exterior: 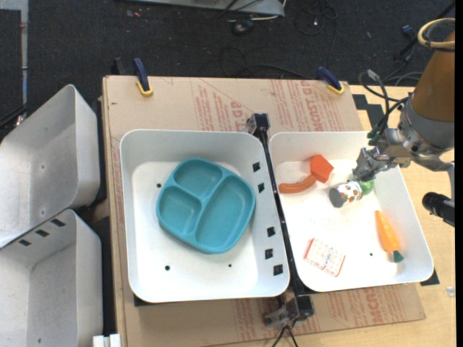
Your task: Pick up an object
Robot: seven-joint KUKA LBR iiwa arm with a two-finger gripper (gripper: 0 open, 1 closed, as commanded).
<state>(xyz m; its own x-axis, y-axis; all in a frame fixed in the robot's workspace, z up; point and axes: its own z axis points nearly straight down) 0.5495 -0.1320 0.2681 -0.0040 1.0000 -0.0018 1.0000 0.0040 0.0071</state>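
Toy figure (348,193) — grey, white and green — lies mid-right in the right bin (416,215), just under the gripper (364,168); whether its fingers are spread or holding anything cannot be told.

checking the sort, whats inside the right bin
The right bin holds an orange block, sausage, carrot, card and small toy that the gripper partly covers.
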